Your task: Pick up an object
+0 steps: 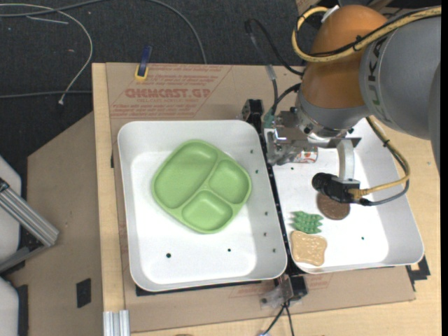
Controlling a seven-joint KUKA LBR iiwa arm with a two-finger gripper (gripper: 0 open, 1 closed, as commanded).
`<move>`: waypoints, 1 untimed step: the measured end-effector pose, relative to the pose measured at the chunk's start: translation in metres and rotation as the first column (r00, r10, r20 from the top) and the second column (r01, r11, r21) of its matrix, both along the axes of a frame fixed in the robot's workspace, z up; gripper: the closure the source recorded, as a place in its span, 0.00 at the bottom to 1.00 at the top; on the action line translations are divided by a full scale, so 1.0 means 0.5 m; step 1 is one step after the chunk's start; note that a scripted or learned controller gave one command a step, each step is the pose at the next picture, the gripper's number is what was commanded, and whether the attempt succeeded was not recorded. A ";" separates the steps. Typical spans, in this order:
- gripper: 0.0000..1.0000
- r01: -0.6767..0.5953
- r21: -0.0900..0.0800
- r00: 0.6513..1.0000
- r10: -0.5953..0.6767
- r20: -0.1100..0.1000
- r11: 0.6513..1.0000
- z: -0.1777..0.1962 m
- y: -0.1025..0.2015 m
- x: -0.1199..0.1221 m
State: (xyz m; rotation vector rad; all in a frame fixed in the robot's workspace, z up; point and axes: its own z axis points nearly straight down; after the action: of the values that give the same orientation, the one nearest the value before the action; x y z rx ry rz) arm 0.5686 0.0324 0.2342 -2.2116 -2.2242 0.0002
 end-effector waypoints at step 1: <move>1.00 -0.001 0.000 1.000 0.001 0.000 1.000 0.015 0.092 -0.041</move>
State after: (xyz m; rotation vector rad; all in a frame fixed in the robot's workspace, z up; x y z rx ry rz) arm 0.5480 0.0782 0.2418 -2.2109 -2.2251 0.0003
